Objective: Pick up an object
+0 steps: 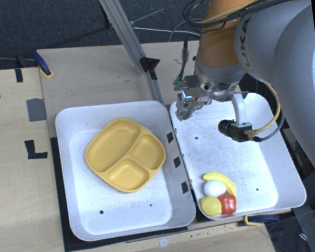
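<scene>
We took the yellow divided plate (125, 154) as our landmark; it lay in the left bin (72, 180), turned so that its long axis ran from the bin's far left toward its near right. To the right of the plate, across the seam between the two bins, a small cluster of toy food sat in the near left corner of the right bin (267, 154): a yellow banana (224, 180) curved over the top of a white egg-shaped piece (214, 188), with a yellow round piece (210, 205) and a red piece (228, 203) just beside them on the nearer side. The banana's long axis ran from upper left to lower right, its arc bulging away from the plate. All four pieces appeared to touch one another. The gripper (187, 106) hung to the right of the plate and farther back, over the far left corner of the right bin, well apart from the cluster. Nothing showed between its fingers, and we could not tell whether the jaws stood apart or together.
</scene>
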Controlling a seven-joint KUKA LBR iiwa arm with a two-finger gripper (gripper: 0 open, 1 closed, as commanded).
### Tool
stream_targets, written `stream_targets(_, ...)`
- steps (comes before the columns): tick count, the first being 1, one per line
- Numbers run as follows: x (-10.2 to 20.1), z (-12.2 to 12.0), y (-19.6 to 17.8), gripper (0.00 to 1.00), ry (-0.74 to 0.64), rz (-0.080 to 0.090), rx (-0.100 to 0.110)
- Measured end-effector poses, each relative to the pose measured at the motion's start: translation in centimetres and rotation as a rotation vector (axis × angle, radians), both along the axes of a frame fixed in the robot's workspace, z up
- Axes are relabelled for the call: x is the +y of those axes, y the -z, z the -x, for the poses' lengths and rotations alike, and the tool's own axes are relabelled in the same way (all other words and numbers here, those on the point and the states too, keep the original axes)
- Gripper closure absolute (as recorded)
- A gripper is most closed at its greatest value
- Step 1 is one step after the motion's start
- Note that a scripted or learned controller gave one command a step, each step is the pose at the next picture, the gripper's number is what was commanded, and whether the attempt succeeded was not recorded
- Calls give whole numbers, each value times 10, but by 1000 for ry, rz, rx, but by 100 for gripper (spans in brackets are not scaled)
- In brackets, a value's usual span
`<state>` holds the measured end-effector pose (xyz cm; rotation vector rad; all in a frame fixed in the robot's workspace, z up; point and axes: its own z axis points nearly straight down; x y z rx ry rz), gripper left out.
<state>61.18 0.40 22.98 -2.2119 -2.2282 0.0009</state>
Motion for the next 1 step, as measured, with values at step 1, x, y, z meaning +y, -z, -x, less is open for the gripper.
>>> stream_targets(1, 54, -15, -9, 100, 0, -1, -2)
